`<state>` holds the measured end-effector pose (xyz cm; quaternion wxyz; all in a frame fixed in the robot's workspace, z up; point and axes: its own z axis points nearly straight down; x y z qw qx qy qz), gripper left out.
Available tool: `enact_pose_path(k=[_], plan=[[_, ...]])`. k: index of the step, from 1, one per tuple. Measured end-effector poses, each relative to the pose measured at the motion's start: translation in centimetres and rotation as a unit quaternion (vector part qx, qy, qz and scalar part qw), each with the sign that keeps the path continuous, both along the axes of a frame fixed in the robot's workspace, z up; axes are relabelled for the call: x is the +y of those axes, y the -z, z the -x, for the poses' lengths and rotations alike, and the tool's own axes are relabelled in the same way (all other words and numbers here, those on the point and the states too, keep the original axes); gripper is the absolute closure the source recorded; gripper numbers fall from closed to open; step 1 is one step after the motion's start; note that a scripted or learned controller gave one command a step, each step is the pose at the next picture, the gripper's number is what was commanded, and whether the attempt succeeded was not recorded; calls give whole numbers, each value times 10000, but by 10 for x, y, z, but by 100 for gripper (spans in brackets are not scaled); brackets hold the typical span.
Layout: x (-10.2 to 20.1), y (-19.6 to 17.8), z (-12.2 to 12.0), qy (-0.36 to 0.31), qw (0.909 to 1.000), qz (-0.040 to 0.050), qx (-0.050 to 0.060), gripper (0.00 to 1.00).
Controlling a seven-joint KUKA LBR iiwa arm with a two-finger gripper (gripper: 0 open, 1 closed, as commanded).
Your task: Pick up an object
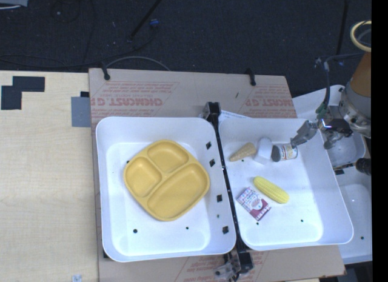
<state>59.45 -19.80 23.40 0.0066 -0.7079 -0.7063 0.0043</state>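
Observation:
The right bin (315, 226) holds several small objects. A yellow corn cob (271, 190) lies near its middle, with a red and white packet (253, 203) just left of it. Farther back lie a pale yellow cone-shaped piece (243, 151), a white rounded object (264, 148) and a small dark jar with a label (285, 152). My gripper (317, 138) hangs over the bin's back right corner, open, with nothing between its fingers. Its left finger (303, 134) is just right of the jar and slightly above it.
The left bin (112, 214) holds a yellow divided plate (167, 179). A black divider (221, 177) runs between the two bins. Both bins rest on a cardboard sheet (151, 96). A light wooden surface (42, 171) lies to the left. The arm's orange band (362, 74) shows at the right edge.

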Motion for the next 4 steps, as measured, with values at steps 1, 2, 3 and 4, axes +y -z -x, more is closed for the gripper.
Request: enact_pose_path(k=[1,2,3,4], plan=[[1,-8,-3,-14,10000,12,-63,0],[6,36,-5,-21,10000,8,-45,0],[8,80,-1,-12,10000,7,-42,0],[15,139,-6,-28,10000,8,-49,0]])
